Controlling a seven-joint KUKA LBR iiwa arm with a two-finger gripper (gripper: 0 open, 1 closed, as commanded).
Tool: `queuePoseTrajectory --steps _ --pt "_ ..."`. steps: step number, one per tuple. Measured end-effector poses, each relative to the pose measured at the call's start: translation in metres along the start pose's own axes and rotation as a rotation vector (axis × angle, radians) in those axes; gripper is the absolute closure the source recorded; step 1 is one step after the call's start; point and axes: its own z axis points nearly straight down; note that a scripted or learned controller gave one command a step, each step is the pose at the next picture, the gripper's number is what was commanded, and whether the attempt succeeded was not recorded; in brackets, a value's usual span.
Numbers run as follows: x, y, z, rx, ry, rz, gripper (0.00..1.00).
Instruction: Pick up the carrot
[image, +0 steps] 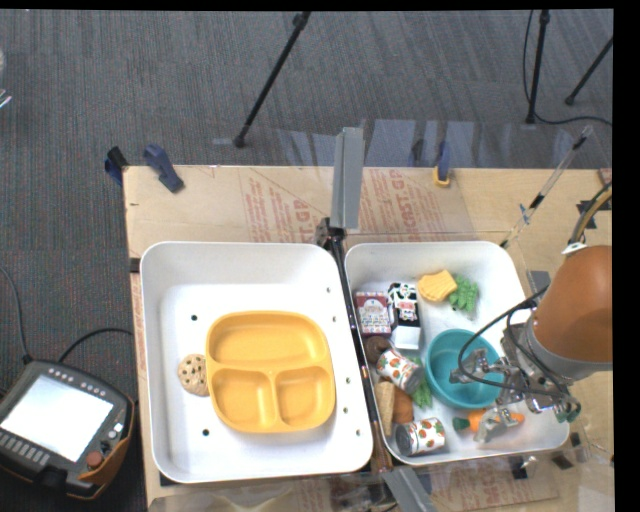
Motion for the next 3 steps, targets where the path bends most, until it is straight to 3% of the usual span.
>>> queuePoseTrajectory --steps 1,2,3 --pt "-0.008 0.052 0.014 -0.003 0.002 0.017 0.00" --pt "-0.011 0.050 0.001 0.003 -0.008 0.017 1.00" --pt "-0.036 -0.039 -0.141 0.008 -0.011 -0.003 1.00"
